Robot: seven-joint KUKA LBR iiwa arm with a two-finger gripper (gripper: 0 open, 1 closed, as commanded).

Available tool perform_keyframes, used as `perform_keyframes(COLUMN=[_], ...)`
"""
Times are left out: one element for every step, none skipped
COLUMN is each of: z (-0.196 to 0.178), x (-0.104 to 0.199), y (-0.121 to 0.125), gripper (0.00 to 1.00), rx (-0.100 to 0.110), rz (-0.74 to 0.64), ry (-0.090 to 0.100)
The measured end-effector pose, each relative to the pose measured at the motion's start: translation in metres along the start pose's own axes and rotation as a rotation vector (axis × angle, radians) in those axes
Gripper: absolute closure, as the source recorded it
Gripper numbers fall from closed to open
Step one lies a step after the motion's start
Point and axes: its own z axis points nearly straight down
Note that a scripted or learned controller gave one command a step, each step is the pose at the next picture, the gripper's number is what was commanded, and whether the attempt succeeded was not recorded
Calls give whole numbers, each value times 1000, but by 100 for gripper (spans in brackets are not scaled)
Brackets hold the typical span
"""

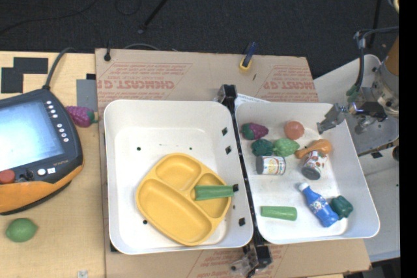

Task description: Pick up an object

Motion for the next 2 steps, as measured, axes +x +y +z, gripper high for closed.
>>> perform_keyframes(z=[-10,-121], x=[-1,108], y=[0,48], gripper=[100,100], rx=[1,-16], rz=[-1,-13], ry=[1,1])
